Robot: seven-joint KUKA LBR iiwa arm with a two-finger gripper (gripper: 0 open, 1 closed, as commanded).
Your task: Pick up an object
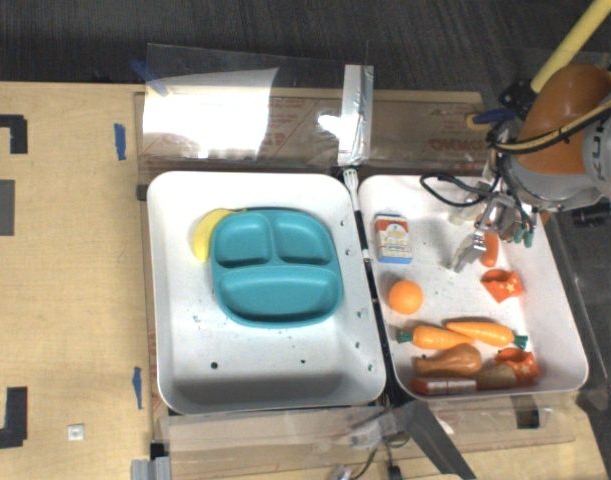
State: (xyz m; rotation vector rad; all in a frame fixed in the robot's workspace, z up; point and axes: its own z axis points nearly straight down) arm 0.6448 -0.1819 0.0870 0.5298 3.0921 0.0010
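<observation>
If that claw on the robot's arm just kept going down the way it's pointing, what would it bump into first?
Probably the bare floor of the right bin. The gripper points down and slightly left there, between the small carton and the red piece. Its height above the floor is unclear.

bright overhead glare on plastic sheet [225, 113]

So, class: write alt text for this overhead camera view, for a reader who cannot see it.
A robot arm's end effector hovers over the right bin, which holds toy carrots, an orange ball and a small carton. The left bin holds a teal divided plate.
</observation>
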